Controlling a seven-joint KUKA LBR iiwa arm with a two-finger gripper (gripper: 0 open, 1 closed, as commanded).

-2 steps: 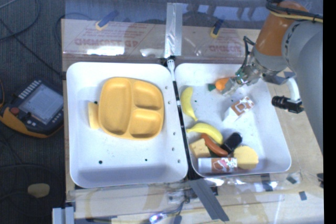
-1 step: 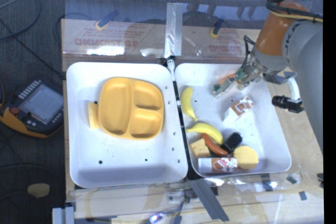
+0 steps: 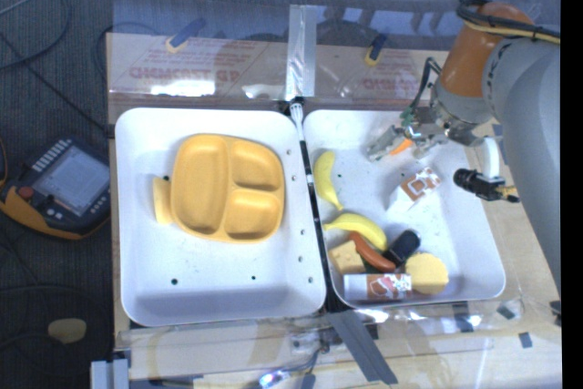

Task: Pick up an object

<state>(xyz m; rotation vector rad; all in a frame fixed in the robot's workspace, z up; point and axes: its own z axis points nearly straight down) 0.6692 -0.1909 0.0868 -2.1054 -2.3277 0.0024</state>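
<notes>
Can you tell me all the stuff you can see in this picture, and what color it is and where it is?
divided tray: 1, yellow, upside down in the left bin
left bin: 1, white, left half of the bench
right bin: 1, white, right half of the bench
bananas: 2, yellow, right bin, along its left side
small carton: 1, white and brown, middle of the right bin
black object: 1, black, right bin, near the front
yellow lump: 1, yellow, right bin's front
tube: 1, white with red label, right bin's front edge
handheld controller: 1, black and orange, floor left of the bench
arm: 1, grey with orange band, from the right
tool: 1, over the right bin's back part
</notes>
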